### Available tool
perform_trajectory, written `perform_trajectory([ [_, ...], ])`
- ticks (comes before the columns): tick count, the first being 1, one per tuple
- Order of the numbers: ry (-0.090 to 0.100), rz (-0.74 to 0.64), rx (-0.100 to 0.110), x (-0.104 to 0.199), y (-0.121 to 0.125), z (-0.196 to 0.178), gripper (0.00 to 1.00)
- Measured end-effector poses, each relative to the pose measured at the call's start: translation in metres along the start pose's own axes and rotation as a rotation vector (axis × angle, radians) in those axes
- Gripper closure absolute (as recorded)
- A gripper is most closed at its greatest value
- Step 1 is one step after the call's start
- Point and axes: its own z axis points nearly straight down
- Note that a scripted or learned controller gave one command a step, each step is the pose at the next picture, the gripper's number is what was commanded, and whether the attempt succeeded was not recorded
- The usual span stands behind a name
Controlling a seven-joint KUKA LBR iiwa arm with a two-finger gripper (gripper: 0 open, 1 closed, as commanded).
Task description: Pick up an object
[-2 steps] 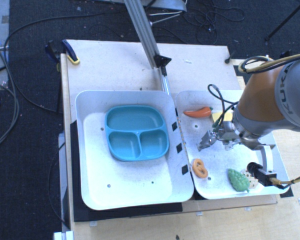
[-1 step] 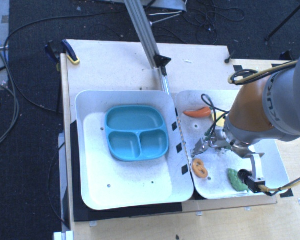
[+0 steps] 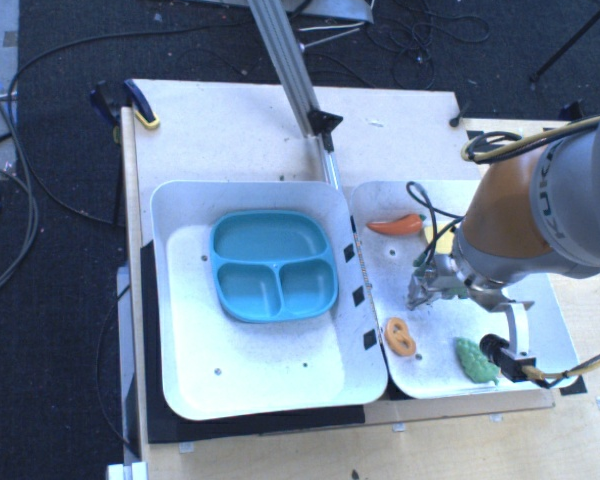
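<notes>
Gripper [image 3: 423, 290]: low over right bin [image 3: 435, 373], near its middle; fingers point toward bin floor; open or closed, cannot tell; nothing visible between them.
Arm [image 3: 540, 208]: grey body with orange band above wrist, enters from right, covers far right part of right bin.
Orange ring-shaped object [image 3: 400, 336]: flat on bin floor, nearer the camera than gripper and slightly left; near it, apart, not touching.
Orange carrot-like object [image 3: 396, 225]: on far side of gripper, close to bin's back rim; apart from gripper.
Green object [image 3: 476, 360]: near front rim of right bin, right of ring; apart from gripper.
Left bin [image 3: 190, 368]: holds blue three-compartment tray [image 3: 274, 265], well apart from gripper.
</notes>
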Motion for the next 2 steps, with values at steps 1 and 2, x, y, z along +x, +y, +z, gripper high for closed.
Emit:
perform_trajectory([
  [1, 0.001, -0.004, 0.003, 0.002, -0.002, -0.040, 1.00],
  [2, 0.001, -0.005, 0.000, 0.000, 0.002, -0.083, 1.00],
])
